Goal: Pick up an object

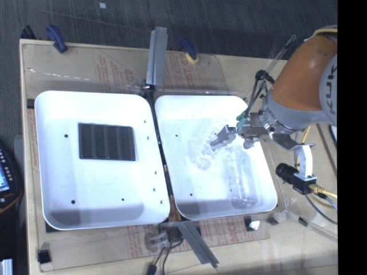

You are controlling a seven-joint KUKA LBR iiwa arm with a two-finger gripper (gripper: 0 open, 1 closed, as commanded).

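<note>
Left bin (57,105): white, shallow, holding a dark ribbed rectangular panel (106,141) lying flat toward its upper left. Nothing else noted inside it.

Right bin (172,105): white, same shape, sitting just beside the left one on the table (34,67). Two clear items in it, both hard to read against the white floor. A small crumpled clear plastic piece (202,153) lies near the bin's middle. A clear plastic bottle (239,179) lies on its side toward the right wall, long axis running roughly up-down in the view, one end near the bin's lower edge.

Tool (221,137): reaching in from the right over the right bin, pointing left and slightly down. Whether its fingers stand apart or together, cannot tell; glare and clear plastic blur the tips.

Key relation: the crumpled piece sits just below and left of the tool tip, very near, possibly touching; contact not confirmed. The bottle lies below and to the right of the tip, a little apart. Judgement: the crumpled piece is the likelier target; nothing is visibly held.
</note>
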